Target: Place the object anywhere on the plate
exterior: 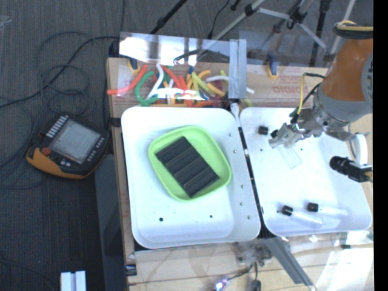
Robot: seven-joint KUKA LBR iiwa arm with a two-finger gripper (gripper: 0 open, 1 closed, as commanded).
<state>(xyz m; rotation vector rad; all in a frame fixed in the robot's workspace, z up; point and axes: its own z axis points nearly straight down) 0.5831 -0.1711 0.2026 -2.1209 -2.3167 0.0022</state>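
A green plate [189, 162] rests in the left white bin [139, 217], and a black ridged slab [187, 166] lies flat on the middle of it. My gripper [277, 137] hangs over the upper left part of the right white bin [357, 220], well to the right of the plate. A small black-capped piece [262, 130] lies in the bin just left of the gripper. A clear flat piece [293, 158] lies just below the gripper. I see nothing between the gripper and the plate but the two bins' rims.
Two clear tubes with black caps [285, 210] [313, 207] lie near the right bin's front edge. Coloured flexible tubes [173, 82] are piled behind the left bin. A teach pendant [66, 145] sits on the floor to the left.
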